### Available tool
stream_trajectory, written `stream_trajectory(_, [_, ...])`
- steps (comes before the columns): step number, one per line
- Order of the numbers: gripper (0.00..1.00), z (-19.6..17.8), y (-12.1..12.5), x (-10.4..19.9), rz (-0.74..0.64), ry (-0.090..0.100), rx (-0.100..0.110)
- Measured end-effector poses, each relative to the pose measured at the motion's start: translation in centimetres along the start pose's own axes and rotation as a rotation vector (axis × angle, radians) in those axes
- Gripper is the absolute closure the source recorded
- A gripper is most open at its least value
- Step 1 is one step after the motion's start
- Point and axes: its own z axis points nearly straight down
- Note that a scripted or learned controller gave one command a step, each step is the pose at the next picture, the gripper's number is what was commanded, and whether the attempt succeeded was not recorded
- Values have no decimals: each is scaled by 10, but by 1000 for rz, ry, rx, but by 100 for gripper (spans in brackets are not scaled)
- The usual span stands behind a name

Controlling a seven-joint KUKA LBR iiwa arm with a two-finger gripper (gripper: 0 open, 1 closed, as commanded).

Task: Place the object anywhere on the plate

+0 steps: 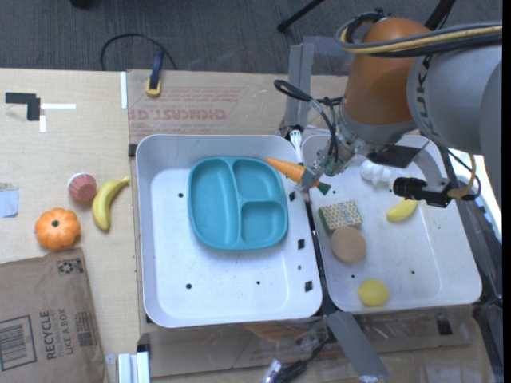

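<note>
From the overhead camera, you see the two-finger gripper (pixel 310 175) low over the seam between the 2 shallow white bins, pinching the green-topped end of an orange toy carrot (pixel 285 167). The carrot's long axis runs roughly left-right, its pointed tip reaching left past the rim of the left white bin (pixel 152 238). The teal 3-compartment plastic plate (pixel 237 202) lies just left of that tip, so the carry you need looks like a short shift leftward. In the right bin (pixel 455 262) rest a tan round block (pixel 348 244) and a yellow lemon-like piece (pixel 373 292).
</note>
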Motion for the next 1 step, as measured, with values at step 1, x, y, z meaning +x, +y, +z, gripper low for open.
stream_trajectory(1, [0,0,0,0,0,0,0])
